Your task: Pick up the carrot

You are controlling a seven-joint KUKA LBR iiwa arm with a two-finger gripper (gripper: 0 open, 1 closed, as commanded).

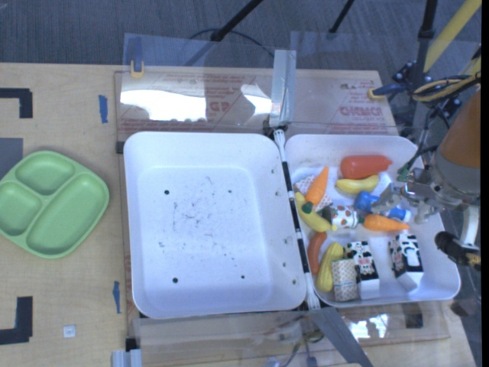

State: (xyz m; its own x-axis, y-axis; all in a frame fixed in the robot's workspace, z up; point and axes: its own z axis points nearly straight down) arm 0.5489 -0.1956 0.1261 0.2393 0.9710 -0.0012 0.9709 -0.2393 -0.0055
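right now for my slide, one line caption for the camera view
Gripper hovers over the carrot in the right bin of toy food.

A green divided plate (50, 202) lies on the wooden counter (76, 90), left of two white bins (145, 167); blue tape (102, 108) marks it.

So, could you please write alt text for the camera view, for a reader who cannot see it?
The gripper reaches in from the right over the right bin, crowded with toy food, near an orange carrot. Another carrot lies near the divider between the bins. The left bin sits beside a green divided plate.
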